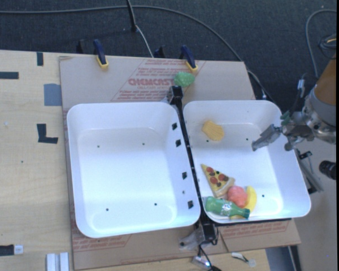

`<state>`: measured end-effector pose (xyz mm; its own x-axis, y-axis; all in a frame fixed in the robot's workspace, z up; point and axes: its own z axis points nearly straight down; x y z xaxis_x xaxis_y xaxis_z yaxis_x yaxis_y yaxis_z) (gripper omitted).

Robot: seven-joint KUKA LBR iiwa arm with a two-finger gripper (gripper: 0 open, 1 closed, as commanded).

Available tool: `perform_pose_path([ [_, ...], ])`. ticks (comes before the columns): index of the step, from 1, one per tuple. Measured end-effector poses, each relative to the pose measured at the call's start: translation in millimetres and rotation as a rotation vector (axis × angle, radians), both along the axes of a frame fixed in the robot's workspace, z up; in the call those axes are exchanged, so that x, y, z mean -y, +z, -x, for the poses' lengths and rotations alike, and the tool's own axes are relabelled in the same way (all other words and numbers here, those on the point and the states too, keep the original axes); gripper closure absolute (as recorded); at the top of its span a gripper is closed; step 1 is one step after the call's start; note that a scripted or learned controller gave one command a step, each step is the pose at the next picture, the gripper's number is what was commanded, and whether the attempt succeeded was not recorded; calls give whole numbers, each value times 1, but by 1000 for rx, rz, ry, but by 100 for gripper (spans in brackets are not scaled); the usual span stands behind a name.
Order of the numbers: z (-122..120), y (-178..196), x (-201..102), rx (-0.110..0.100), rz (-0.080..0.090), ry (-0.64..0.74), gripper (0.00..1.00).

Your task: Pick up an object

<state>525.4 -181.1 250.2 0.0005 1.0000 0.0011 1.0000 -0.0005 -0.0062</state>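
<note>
— Jaws (276, 135) first: how did they stand?

— Spread apart, with nothing between them. One grey finger (264, 138) slanted out over the right-hand bin (282, 174), pointing away from the wrist; the other was a shorter dark stub just beside the bin's edge. The picture was soft there, so I took the gap for a moderate one and would not swear to more.

— And the arm (327, 97) behind them?

— It came in directly behind the jaws, grey at the wrist with orange above it, hanging past the bin's outer rim.

— Where were the things to pick?

— All in that same bin. A yellow lump (213, 131) lay ahead of the jaws, across bare white floor, near the divider and apart from everything else. The rest sat ahead and well to one side, bunched in the bin's near corner: a pizza slice toy (217, 178) with red dots, a pink ball (237, 195) touching its crust end, a yellow banana-shaped piece (251, 198) just beside the ball, and a green bottle-like piece (229, 210) lying flat along the bin wall under them.

— Anything touching the jaws?

— No. They hung well apart from every piece.

— And the other bin?

— The left-hand bin (124, 168) lay farther ahead still, beyond the black divider clips (186, 168). A green blob (184, 79) sat on the cardboard-covered counter (135, 81) just past the bins' far corner, beside two blue-and-yellow clamps (100, 53).
</note>
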Motion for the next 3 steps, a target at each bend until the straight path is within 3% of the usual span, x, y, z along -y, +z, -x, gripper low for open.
perform_pose_path([
  [1, -1, 3, 0, 6, 1, 1, 0],
  [3, 0, -105, 6, 1, 0, 0, 0],
])
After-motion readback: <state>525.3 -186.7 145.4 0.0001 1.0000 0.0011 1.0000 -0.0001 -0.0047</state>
